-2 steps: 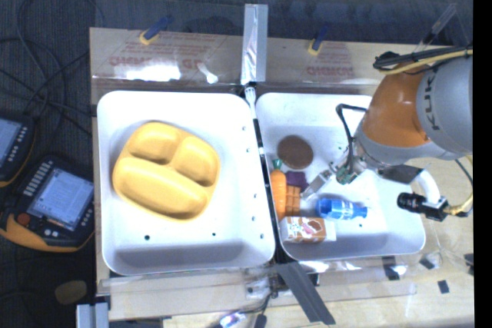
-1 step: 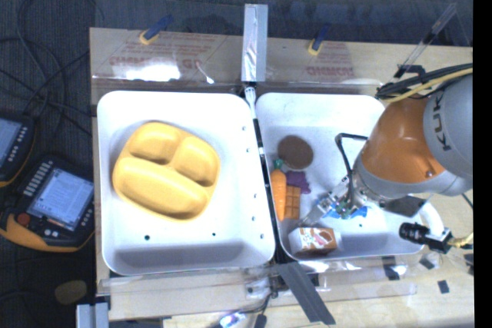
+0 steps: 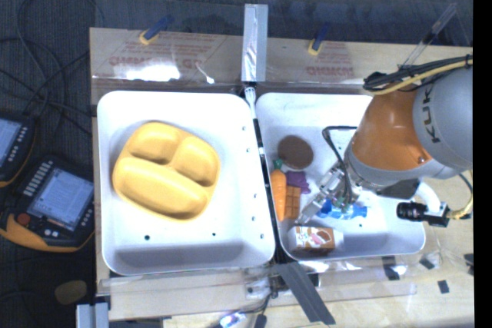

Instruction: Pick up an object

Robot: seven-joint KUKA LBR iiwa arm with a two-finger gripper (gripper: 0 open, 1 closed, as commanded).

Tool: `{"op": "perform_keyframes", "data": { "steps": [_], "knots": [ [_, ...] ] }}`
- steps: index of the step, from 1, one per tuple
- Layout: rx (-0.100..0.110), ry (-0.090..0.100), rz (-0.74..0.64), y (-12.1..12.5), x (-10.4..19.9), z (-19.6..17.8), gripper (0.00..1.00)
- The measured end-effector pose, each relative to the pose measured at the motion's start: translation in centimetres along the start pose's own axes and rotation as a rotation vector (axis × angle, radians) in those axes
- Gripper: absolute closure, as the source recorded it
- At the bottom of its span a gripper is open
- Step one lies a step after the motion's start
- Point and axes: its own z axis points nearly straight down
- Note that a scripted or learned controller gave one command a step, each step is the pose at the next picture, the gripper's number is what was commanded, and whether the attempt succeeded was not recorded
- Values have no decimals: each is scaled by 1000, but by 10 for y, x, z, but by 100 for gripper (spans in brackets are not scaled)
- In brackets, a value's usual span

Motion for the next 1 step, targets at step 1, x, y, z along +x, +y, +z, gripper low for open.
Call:
{"op": "perform_keyframes", "data": {
  "steps": [1],
  "knots": [
    [-10, 2, 174, 3, 3, 0, 0]
  ]
}}
